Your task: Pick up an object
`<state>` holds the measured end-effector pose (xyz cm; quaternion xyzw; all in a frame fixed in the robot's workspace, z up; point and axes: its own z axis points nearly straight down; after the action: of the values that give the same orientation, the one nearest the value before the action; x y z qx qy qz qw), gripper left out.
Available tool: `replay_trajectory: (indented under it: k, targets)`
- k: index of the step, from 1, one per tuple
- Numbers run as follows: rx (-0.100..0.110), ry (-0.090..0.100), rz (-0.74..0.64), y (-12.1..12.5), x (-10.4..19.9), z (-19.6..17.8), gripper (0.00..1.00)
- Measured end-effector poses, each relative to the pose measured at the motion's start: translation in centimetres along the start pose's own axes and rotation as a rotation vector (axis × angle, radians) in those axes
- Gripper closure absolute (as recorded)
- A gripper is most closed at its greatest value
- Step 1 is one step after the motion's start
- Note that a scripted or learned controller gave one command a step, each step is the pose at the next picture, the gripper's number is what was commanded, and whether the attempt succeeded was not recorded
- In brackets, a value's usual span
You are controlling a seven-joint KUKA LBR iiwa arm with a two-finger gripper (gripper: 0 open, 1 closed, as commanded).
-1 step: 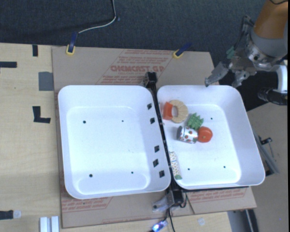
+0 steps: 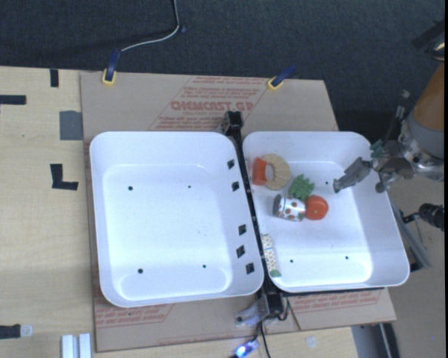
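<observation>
Wooden table [image 2: 30, 222] carries 2 white bins [image 2: 164, 215]; arm mostly cut off at right, claw [image 2: 366, 174] over right bin's edge, open, holding nothing.

We see a flat brown cardboard sheet [image 2: 209, 103] w/ red print lying on a pale wooden bench top [image 2: 30, 222]. Behind the cardboard, dark blue carpet-like floor [image 2: 284, 21]; a thin white cable [image 2: 145, 42] runs across it. Black tape marks [image 2: 60, 177] sit left of the cardboard.
</observation>
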<state>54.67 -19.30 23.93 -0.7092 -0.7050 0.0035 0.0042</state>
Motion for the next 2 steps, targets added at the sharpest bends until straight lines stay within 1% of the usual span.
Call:
replay_trajectory:
  k: [1,2]
  targets:
    - [-0.01,-0.002,-0.009,2.8,0.9,16.2,0.0]
    - [-0.014,-0.002,-0.008,3.0,0.9,14.3,1.0]
